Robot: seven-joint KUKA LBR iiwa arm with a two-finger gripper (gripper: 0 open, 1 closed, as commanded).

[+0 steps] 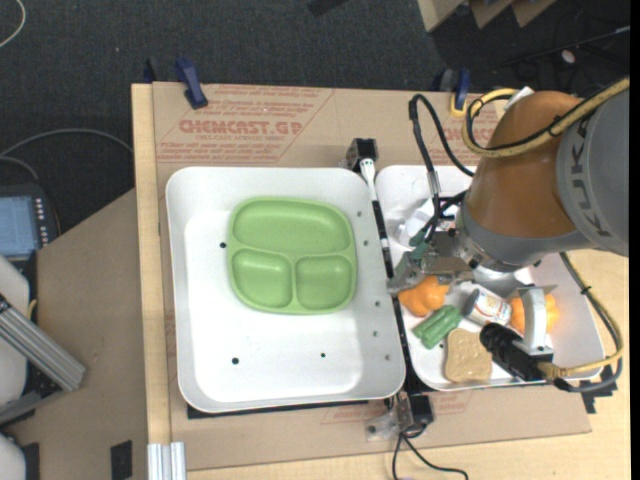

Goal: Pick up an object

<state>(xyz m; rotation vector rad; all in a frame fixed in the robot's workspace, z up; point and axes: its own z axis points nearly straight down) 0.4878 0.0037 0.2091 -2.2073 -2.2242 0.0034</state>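
Bench [250, 128] carries two white bins | gripper [432, 266] low at right bin's [400, 183] left edge | finger state hidden | orange object [424, 295] just below it | green item [438, 325] beside

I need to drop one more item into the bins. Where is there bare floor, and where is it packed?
Left bin: bare floor all round the green divided tray, widest along the near edge. Right bin: crowded near the gripper, with an orange piece, a green piece and a tan slice packed together.
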